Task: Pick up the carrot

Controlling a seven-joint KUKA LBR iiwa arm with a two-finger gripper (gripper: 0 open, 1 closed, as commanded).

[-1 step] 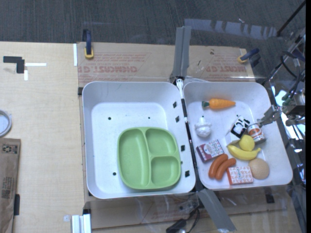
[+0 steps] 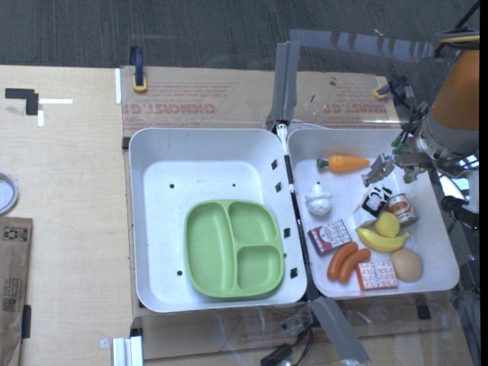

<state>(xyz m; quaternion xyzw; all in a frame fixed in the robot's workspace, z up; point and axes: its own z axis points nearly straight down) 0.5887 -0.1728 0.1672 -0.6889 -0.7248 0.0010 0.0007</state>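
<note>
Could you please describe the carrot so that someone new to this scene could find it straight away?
Look in the right-hand white bin, at its far end. The carrot lies there on its side, apart from the pile nearer the camera. It alone is orange, tapered, with a green tip.

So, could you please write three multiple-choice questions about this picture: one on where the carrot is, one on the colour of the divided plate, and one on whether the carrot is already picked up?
1. Where does the carrot lie?
A. in the left bin
B. in the right bin, near its far wall
C. on the plate

2. What colour is the divided plate?
A. green
B. white
C. orange

3. What is the state of the carrot?
A. lifted above the bin
B. standing upright
C. lying flat on the bin floor, apart from the gripper

Answers:
1. B, as it rests in the right bin's upper part.
2. A, as the three-compartment plate in the left bin is light green.
3. C, as it lies on its side to the left of the gripper, with white floor between them.
</note>
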